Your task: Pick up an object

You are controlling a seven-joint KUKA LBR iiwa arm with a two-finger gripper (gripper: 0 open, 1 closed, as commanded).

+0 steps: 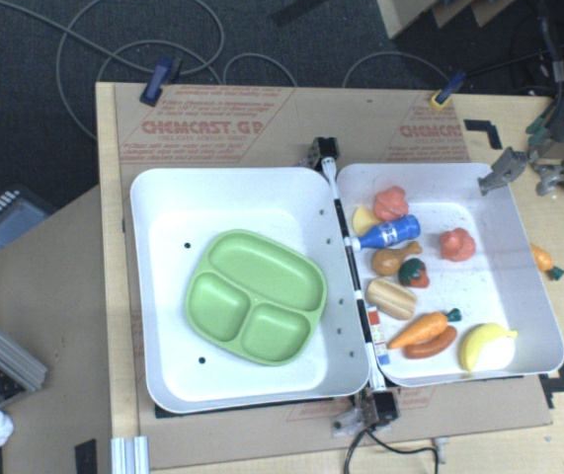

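The right bin [519, 265] holds several toy foods: a pink piece [391, 203], a blue bottle [390, 233], a red fruit [456, 245], a brown piece [388, 262], a bread roll [392, 299], a carrot [423, 328] and a yellow fruit [484, 344]. My gripper [526, 178] hangs over the bin's far right corner, above its rim. It is open, with nothing between its fingers. The nearest item, the red fruit, lies well apart to its lower left.
In the left bin [153, 225] lies a green divided plate [255, 296]. A small orange toy [542, 260] sits on the bench just outside the right bin's right wall. Clamps and cables lie along the bench's far edge.
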